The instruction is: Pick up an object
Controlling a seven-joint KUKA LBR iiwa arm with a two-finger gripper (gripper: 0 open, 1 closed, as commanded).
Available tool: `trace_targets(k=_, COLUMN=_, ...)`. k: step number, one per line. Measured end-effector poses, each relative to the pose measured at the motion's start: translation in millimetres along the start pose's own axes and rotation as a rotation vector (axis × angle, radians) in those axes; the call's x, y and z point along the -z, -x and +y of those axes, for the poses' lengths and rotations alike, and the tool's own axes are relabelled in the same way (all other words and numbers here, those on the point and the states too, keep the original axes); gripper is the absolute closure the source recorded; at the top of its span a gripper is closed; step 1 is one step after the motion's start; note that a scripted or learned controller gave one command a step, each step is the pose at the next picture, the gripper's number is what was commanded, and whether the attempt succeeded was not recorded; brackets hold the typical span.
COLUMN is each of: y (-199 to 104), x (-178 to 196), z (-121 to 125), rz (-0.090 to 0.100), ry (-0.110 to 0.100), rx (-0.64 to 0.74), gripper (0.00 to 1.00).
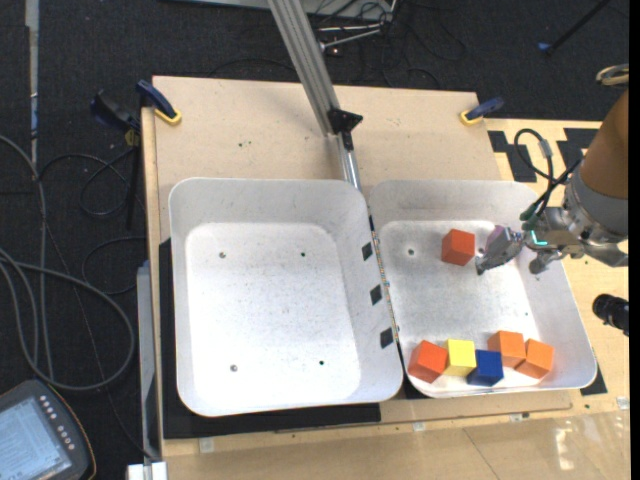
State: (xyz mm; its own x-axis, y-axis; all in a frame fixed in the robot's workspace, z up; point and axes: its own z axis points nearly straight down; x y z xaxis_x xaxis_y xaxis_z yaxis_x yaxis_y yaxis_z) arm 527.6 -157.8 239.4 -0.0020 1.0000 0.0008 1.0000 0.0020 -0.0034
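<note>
Your gripper [497, 248] hangs just right of the orange cube [458, 247]; jaw state unclear, so it may nudge it away.

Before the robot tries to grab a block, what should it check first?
1. A block is close by: ok. A lone orange block sits just left of the gripper.
2. Room around that block: ok. It stands apart from the others in the right bin.
3. Gripper lined up over it: not ok, it is off to the side.
4. Fingers open wide enough: cannot tell.
5. Other choices: ok. A cluster of blocks, orange, yellow and blue, lies along the near edge.
</note>
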Motion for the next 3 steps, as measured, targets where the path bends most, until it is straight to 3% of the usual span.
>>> trace_targets(k=1, y=0.2, x=1.7, z=0.6, rz=-0.001, ry=0.003, rx=-0.002, gripper=0.0)
trace_targets(k=3, y=-5.6, x=-95.9, z=-11.7, rz=0.001, ry=-0.003, rx=-0.003, gripper=0.0)
